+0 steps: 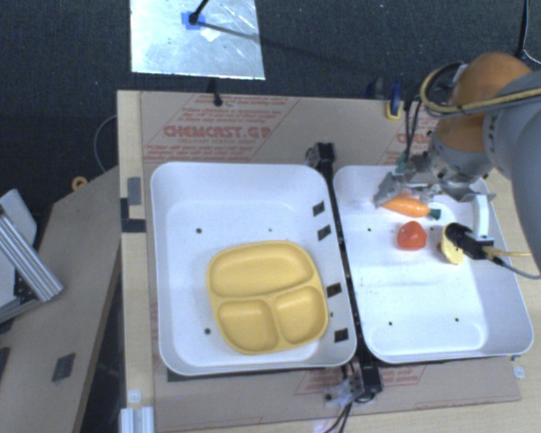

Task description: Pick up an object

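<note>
In the right bin point(433, 332), an orange carrot-shaped toy point(407, 207) lies near the back. A small red round object point(412, 235) sits just in front of it, and a pale yellow piece point(450, 251) lies to its right. My gripper point(395, 187) hangs low over the back of this bin, right above and touching or nearly touching the carrot's far side. I see nothing lifted off the bin floor.
The left bin point(185, 206) holds a yellow three-compartment plate point(266, 294) in its front half. A raised divider point(335, 242) with black clips separates the two bins. The arm point(514, 124) fills the space above the right bin's back right corner.
</note>
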`<state>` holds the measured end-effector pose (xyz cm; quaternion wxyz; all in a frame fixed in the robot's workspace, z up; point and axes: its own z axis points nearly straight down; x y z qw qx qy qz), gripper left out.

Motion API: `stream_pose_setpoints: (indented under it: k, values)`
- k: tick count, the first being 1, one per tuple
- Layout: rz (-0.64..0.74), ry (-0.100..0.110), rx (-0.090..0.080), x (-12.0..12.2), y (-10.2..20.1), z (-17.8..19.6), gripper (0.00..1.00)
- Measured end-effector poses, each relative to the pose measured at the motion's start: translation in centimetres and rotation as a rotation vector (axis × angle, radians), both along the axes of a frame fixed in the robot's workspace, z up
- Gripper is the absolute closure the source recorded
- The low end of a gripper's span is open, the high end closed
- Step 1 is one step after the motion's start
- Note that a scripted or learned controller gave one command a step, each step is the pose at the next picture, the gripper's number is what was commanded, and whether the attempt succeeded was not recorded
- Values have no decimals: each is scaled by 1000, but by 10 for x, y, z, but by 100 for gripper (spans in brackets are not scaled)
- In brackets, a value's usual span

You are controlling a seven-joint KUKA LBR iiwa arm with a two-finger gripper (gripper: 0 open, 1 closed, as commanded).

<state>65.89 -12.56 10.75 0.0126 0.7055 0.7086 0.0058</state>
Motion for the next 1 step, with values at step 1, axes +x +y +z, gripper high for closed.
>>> stream_pose_setpoints:
  k: [1]
  values:
    - [2,-4,-5,1,-2,12,100]
